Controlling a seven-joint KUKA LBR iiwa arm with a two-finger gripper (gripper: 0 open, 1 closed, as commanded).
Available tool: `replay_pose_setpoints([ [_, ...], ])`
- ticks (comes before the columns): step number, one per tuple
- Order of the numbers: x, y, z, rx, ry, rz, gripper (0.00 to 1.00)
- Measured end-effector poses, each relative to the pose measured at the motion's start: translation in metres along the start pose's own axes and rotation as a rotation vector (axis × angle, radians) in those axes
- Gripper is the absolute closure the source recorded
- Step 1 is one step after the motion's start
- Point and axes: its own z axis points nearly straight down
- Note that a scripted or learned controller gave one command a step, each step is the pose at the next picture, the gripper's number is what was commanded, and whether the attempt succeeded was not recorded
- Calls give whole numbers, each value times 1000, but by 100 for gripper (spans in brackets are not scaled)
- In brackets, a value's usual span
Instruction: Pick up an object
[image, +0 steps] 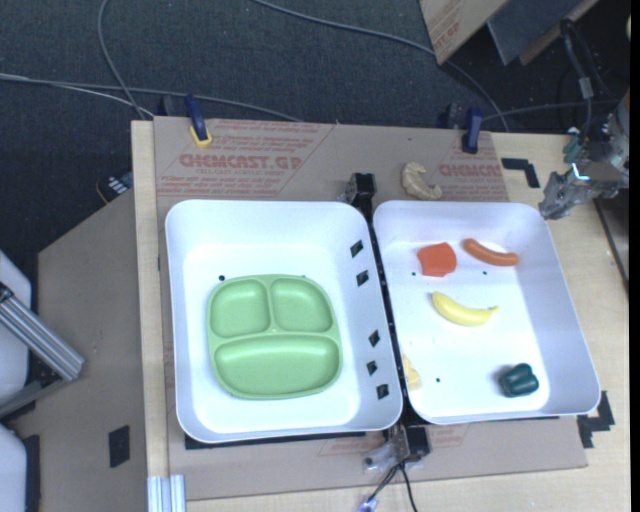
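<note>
**Gripper Parked Outside Right Bin; Objects Untouched**

The gripper sits at the view's right edge, just outside the far-right corner of the right bin. Its state cannot be told from this view, and nothing is seen held.

Candidate objects all lie in the right bin, toward the view's left and bottom from the gripper. The sausage is nearest, its long axis roughly left-right. Next come the orange block, the banana and the green pepper. The left bin holds a green tray.
</note>
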Motion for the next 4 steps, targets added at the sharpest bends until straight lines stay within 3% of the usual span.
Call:
replay_pose_setpoints([
  [1,0,1,-43,-1,0,0,100],
  [4,152,-43,-23,8,5,-4,100],
])
